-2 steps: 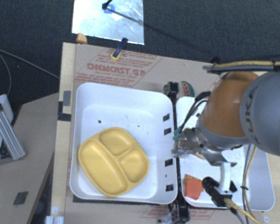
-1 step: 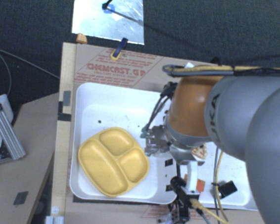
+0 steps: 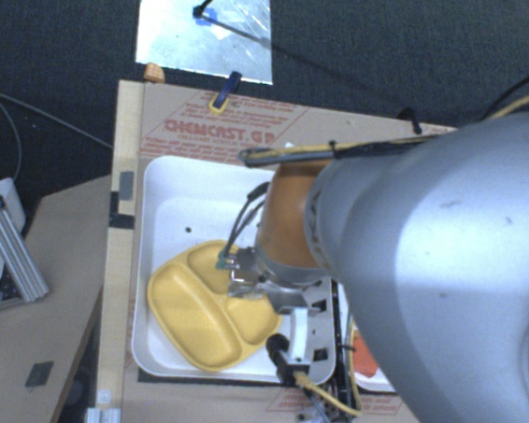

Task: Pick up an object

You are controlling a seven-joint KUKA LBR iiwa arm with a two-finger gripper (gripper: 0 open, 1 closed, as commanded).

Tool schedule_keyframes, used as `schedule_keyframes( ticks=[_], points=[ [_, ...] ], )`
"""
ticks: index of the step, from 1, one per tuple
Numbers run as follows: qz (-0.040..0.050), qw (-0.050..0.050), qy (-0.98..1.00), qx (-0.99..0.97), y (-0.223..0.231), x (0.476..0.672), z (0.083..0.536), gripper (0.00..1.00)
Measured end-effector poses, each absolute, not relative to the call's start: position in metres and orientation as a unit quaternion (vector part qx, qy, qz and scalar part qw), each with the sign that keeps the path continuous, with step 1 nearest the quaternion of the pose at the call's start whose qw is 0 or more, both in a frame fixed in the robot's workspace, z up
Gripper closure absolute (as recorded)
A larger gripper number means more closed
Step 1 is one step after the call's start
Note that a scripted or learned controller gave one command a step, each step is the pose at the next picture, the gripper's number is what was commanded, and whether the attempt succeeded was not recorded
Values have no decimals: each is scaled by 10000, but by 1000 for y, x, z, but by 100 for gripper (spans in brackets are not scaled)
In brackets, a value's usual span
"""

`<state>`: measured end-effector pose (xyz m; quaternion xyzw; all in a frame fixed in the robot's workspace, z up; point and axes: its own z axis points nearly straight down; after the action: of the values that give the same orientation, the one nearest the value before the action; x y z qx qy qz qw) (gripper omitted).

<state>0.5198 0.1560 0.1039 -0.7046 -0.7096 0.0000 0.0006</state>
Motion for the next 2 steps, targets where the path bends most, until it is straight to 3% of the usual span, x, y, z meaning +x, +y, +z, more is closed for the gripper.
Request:
schedule_keyframes(
  ticks=[1,2],
  points=[
    [-80,-53,-7073,-7068,169,583,98,100],
    [-201,-169,-7052,-7085,169,564,97,100]
  ],
)
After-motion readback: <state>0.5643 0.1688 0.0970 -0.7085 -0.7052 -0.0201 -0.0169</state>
